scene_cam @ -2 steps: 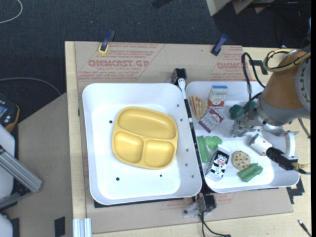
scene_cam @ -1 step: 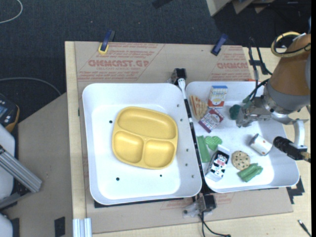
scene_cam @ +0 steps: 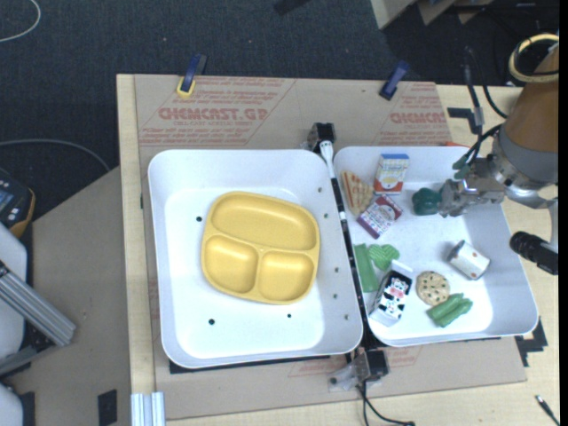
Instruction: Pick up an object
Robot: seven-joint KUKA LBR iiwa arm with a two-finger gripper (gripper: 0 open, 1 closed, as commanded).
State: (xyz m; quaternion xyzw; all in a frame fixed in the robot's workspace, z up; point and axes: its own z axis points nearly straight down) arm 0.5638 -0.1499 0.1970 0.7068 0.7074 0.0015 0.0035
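Observation:
My gripper (scene_cam: 454,195) is low over the back right of the right bin (scene_cam: 506,322), at the end of the grey and orange arm. Its tip is right beside a dark green rounded object (scene_cam: 426,201), touching or nearly touching that object's right side. Around it in the same bin lie a small white and orange carton (scene_cam: 391,171), a toast slice (scene_cam: 355,190), a purple packet (scene_cam: 379,216) and a white cylinder (scene_cam: 468,260).
The left bin (scene_cam: 169,238) holds a yellow divided plate (scene_cam: 259,245). The right bin's front carries a light green item (scene_cam: 373,264), a black and white toy (scene_cam: 390,296), a cookie (scene_cam: 432,287) and a green pod (scene_cam: 449,310). Clamps stand at the board's back edge.

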